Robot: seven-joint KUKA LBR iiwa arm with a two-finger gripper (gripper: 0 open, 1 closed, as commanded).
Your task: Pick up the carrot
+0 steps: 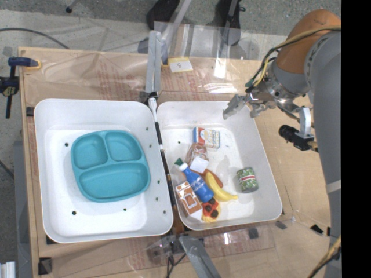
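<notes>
The carrot (210,208) looks like the small orange piece at the near edge of the right bin (264,155), partly tucked under a blue bottle (196,183) and a yellow banana (219,190). My gripper (243,108) hangs over the far right corner of that bin, well behind the pile and apart from it. Its two fingers stand spread, one finger (231,108) pointing left. The gripper is open with nothing between the fingers.
The right bin also holds a green can (247,179), a white and red carton (207,138), a brown packet (197,153) and an orange box (187,195). In the left bin (52,213) lies a teal divided plate (78,155). A metal post (153,68) rises between the bins at the back.
</notes>
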